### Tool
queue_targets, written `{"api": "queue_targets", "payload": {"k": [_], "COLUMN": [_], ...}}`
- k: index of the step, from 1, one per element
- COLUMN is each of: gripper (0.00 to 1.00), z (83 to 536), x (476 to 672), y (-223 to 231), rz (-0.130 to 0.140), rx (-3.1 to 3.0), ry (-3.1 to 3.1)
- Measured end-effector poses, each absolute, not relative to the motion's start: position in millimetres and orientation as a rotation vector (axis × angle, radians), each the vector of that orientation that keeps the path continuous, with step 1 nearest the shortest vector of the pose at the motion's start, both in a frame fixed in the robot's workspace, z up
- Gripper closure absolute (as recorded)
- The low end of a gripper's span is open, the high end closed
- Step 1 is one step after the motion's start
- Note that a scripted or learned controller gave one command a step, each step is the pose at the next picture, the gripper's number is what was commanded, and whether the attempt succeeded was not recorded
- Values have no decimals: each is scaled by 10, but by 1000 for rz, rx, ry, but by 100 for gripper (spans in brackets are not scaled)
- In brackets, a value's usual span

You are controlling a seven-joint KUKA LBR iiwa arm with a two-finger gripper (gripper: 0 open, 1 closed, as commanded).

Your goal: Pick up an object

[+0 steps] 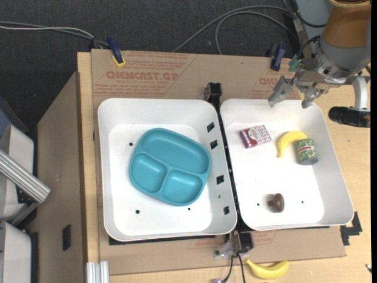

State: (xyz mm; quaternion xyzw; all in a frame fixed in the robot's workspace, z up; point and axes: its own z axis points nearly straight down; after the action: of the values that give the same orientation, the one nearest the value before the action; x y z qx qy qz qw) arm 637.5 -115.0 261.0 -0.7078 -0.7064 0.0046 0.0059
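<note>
- A robotics lab: two white bins [112,158] clamped on a cardboard-covered surface [177,69].
- Loose cables [235,16] cross dark carpet [59,5] at 12 o'clock.

Single fixed camera, high above the bench [147,69], slanted downward; both white bins framed, left bin [112,158], right bin [330,175]

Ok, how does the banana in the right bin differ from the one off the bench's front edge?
The banana in the right bin lies inside the right bin, touching a green can; the banana at the front edge lies outside both bins, near cables. The first arches upward, the second curves downward and is partly cut off. Both are yellow.
</note>
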Motion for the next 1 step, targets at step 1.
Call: {"api": "queue_targets", "payload": {"k": [1], "gripper": [0], "z": [2694], "x": [6395], "y": [-1147], "rz": [1], "rx": [-2220], "ry": [-2221]}}
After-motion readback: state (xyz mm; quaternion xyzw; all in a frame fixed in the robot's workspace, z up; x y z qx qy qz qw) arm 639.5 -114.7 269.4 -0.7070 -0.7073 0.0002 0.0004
